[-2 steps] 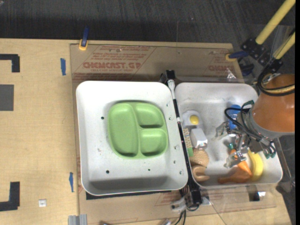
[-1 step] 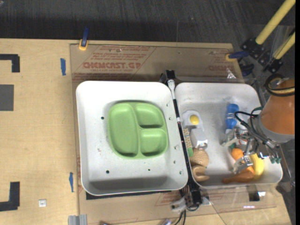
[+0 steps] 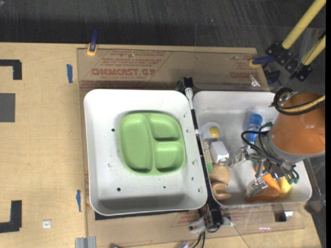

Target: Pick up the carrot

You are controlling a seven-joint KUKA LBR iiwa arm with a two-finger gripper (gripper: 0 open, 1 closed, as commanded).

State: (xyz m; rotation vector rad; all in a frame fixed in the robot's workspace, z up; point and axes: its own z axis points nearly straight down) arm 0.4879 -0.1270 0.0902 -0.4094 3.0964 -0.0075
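Observation:
The carrot (image 3: 270,182) is a small orange piece lying near the front right corner of the right bin (image 3: 232,103). A yellow piece (image 3: 285,187) sits against it. My gripper (image 3: 260,175) hangs low in this bin, right at the carrot's left end and tangled in cables. The arm's orange band (image 3: 300,129) sits just above it and hides part of the bin's right side. Whether the carrot is held cannot be made out.
The left bin (image 3: 101,138) holds a green divided plate (image 3: 152,141). In the right bin are a blue item (image 3: 254,122), a yellow-and-white item (image 3: 211,132), a white box (image 3: 219,150) and tan bread-like pieces (image 3: 221,175). Yellow poles (image 3: 309,14) stand at the back right.

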